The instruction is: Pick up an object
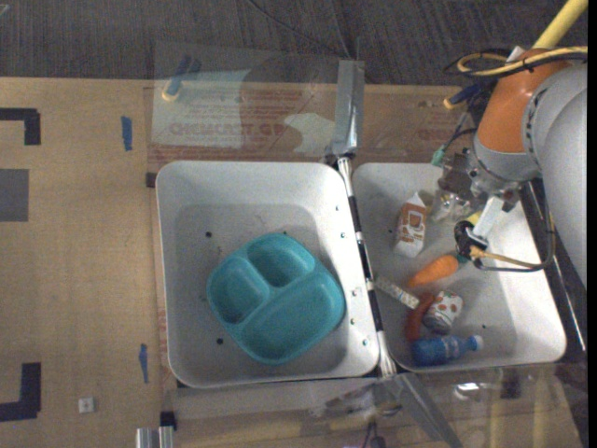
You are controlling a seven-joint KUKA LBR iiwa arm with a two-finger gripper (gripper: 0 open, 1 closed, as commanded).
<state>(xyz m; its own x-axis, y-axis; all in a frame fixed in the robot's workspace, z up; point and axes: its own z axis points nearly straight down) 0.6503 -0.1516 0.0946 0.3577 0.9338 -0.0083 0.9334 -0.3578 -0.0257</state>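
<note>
Over the right bin [550, 329], near its far right corner, the gripper [459, 199] hangs low under the orange band of the arm [508, 110]; whether it is apart or together I cannot tell, because the wrist covers it from above. No object is seen held in it. Just beside it, to the left, stands a small white and orange carton [410, 227], and a little nearer to the camera lies a carrot [434, 271]. Further out are a small can [444, 312] touching a red-orange thing [414, 323], and a blue bottle [446, 348] lying along the near wall. These things lie loose and mixed, probably so any one may be picked. I judge the carton or the carrot is the likely target. The left bin [177, 250] holds a teal divided plate [275, 297], well apart from the arm.
</note>
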